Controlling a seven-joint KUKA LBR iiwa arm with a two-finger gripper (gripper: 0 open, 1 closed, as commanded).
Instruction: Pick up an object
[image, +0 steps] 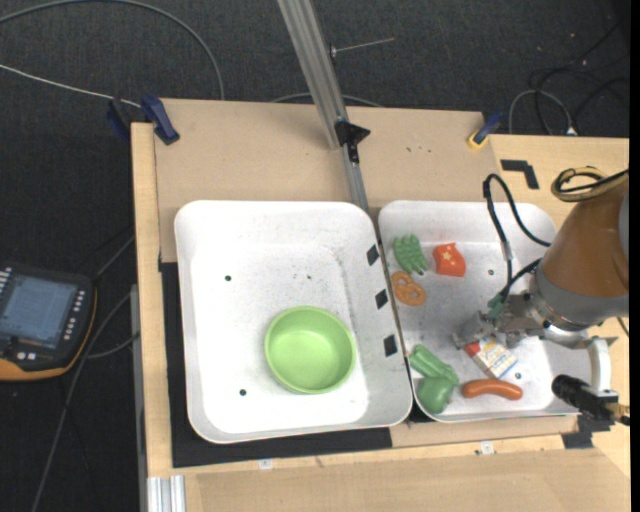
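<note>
In the right bin (520, 225) lie several small objects: a green leafy piece (408, 252), a red block (450, 260), an orange pretzel shape (408, 290), a green pepper (432, 378), a red-orange sausage (491, 390) and a small white and red box (494, 358). My gripper (487, 328) reaches in from the right and hangs low over the bin's middle, just above and left of the small box. Nothing can be seen held in it.
A light green bowl (310, 348) sits in the left bin (250, 240), toward its front right. A metal pole (325, 80) slants down to the gap between the bins. A black cable (500, 215) loops over the right bin's back.
</note>
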